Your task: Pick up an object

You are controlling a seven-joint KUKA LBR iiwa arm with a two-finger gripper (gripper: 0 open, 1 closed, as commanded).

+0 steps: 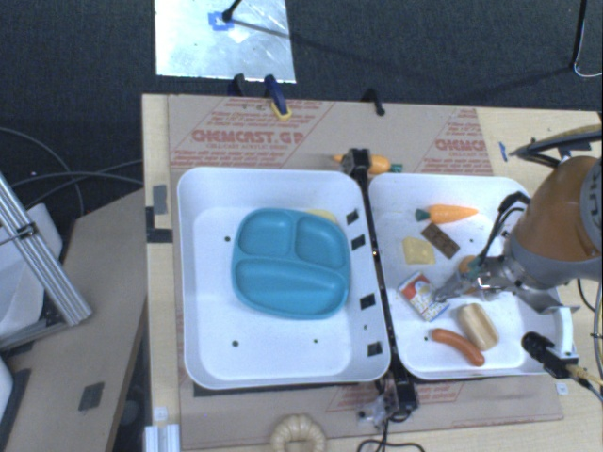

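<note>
The gripper (443,290) sits low in the right bin (396,196), at the end of the grey arm (556,234) that reaches in from the right. Its tips point left and down toward a small red and white packet (421,297), which lies tilted on the bin floor. The tips appear to touch or overlap the packet's right edge, but whether the packet is between them cannot be told, and the gap between them is too small and blurred to judge.

The packet is a flat, roughly square carton, red on its upper left part and white on the lower right, with some small print that is too fine to read.

Just right of the gripper and a little nearer the camera lies a tan bread roll (478,326), and nearer still, left of that roll, a red-orange sausage (457,346) lies along the bin's front edge. Just beyond the gripper is a pale yellow cheese wedge (418,250), with a brown chocolate-like bar (440,240) touching its far right side. Farther off lies an orange carrot (450,214), pointing right.

Well to the gripper's left, across the divider, the left bin (203,281) holds a blue sectioned plate (290,261), with a pale yellow item (323,216) peeking out at its far edge.
</note>
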